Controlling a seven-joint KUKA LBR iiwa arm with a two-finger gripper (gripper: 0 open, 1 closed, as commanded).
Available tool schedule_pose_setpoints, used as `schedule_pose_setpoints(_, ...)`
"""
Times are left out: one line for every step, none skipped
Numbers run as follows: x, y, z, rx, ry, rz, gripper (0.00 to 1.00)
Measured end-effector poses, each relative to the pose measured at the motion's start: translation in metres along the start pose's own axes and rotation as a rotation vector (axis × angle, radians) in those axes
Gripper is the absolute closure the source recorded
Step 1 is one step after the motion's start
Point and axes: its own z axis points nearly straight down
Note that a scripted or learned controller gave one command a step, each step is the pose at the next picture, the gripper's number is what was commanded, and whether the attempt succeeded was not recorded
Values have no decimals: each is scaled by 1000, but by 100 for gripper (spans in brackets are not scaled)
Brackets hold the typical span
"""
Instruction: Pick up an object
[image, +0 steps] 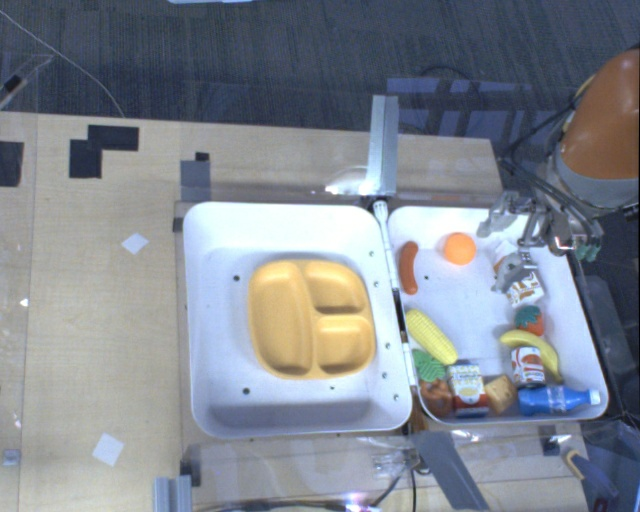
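The right bin (575, 300) holds several toy foods: an orange ball (459, 248), a red sausage (408, 267), a corn cob (430, 335), a small white carton (526, 290), a banana (532, 346), a red can (528, 368) and a blue bottle (560, 401). My gripper (508, 243) hangs over the bin's upper right part, between the orange ball and the carton. It is open, with bare bin floor between its fingers. The lower finger (514, 268) sits just above the carton.
The left bin (215, 300) holds a yellow divided tray (310, 317). A metal post (384, 150) stands at the back where the two bins meet. More small items, a green one (431, 367) and a jar (466, 388), crowd the right bin's front edge.
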Motion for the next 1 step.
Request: schedule_pose_setpoints(-14,16,101,-1,6,316,0)
